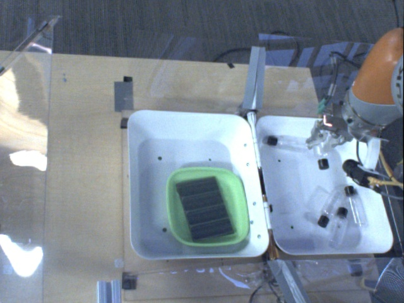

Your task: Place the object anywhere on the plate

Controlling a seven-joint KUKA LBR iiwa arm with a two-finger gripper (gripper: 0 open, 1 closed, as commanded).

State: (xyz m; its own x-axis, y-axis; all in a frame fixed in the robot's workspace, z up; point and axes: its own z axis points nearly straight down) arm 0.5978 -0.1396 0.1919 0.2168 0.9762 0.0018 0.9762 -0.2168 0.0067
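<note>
A green plate point(237, 197) sits in the left bin point(145, 169), toward its front right. On the plate lies a dark grey ridged block point(203, 208). Several clear vials with black caps lie in the right bin point(284, 232): one at the back left point(273, 141), one mid-bin point(323, 163), and more at the front right point(349, 191) point(324, 219). My gripper point(320, 140) hangs over the back right part of the right bin, just above the mid-bin vial. I see nothing held in it.
A grey metal post point(254, 81) stands behind the seam between the two bins. The wooden bench point(69, 169) stretches to the left of the bins. The arm's orange band point(379, 68) fills the upper right.
</note>
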